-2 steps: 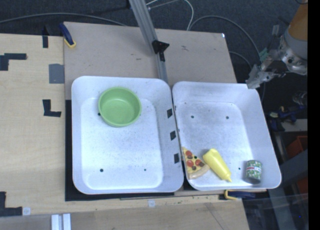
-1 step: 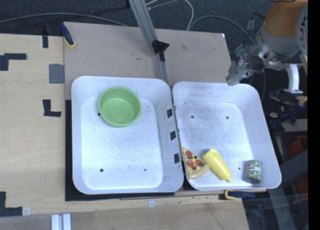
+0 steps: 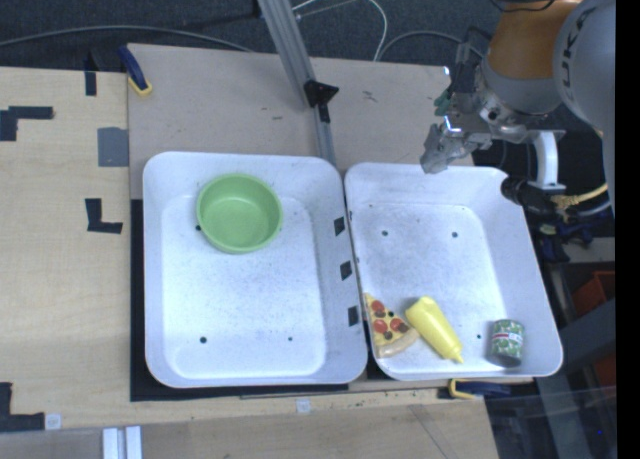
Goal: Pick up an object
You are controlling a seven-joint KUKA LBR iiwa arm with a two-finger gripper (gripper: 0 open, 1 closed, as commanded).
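Observation:
In the right bin [image 3: 440, 237], near its front edge, lie a pizza slice toy [image 3: 385, 325], a yellow mustard bottle [image 3: 434, 327] and a small green can [image 3: 505, 341]. A green bowl [image 3: 238, 212] sits in the back of the left bin [image 3: 250, 337]. My gripper [image 3: 440, 154] hangs over the back rim of the right bin, well away from all of these. Nothing shows between its fingers.
A grey metal pole [image 3: 290, 42] slants across the bench behind the bins, ending at a black clamp [image 3: 320, 93]. Cables loop behind the bins. Blue and yellow clips sit at the bench's back left [image 3: 135, 72] and at the right bin's front edge [image 3: 462, 388].

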